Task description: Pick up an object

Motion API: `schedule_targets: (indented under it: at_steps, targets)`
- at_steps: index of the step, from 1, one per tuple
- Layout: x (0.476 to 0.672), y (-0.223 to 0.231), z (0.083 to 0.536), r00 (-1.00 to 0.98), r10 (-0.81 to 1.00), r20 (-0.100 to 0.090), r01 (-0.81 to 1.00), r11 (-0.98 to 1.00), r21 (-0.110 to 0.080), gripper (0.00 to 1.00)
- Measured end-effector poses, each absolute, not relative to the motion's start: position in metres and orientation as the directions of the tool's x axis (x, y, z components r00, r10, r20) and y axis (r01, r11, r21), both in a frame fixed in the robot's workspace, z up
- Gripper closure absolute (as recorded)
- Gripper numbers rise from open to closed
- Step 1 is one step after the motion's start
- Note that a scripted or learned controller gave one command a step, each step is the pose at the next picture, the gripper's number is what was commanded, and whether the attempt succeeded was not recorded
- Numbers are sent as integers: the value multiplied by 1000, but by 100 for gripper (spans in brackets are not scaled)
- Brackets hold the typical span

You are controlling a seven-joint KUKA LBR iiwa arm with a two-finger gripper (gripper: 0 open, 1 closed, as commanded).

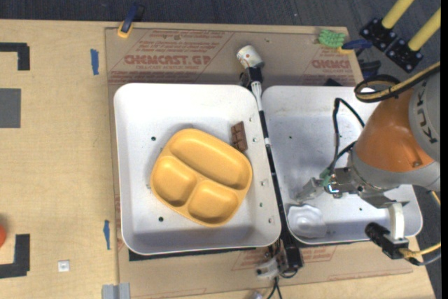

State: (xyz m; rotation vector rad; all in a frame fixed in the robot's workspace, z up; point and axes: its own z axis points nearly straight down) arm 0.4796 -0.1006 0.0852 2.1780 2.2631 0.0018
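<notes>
The arm (402, 143) enters from the right and bends down over the right bin (294, 122). Its orange band sits above the wrist, with black cables looping beside it. The gripper (313, 187) hangs low in the near part of that bin, pointing left toward the divider between the two bins. Whether it is released or clenched cannot be told: the tips are small and blend into the pale bin floor. Nothing is seen held between them.

Just below the gripper, toward the near wall, lies a clear plastic cup (306, 220), on its side as far as can be judged, and hard to separate from the white floor. Whether the gripper touches it cannot be told; it appears just beside it.

To the left of the gripper, across the divider, the left bin (140, 115) holds a yellow divided tray (201, 175), turned at an angle and covering much of the floor. A small brown block (239, 136) lies at the tray's far right edge, close to the divider, up and to the left of the gripper.

Both bins rest on a brown board (175, 52) with printed lettering, held by a clamp (128, 22) at its far left corner and a green clamp (330, 38) at its far right corner.
</notes>
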Motion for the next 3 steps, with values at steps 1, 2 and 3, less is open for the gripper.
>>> schedule_targets:
  at_steps: [1, 2, 3]
  targets:
    - [531, -123, 85, 198, 980, 0, 980, -198, 2, 0]
    - [601, -128, 85, 205, 979, 0, 979, -205, 2, 0]
    - [628, -170, 167, 78, 997, -1, 997, -78, 2, 0]
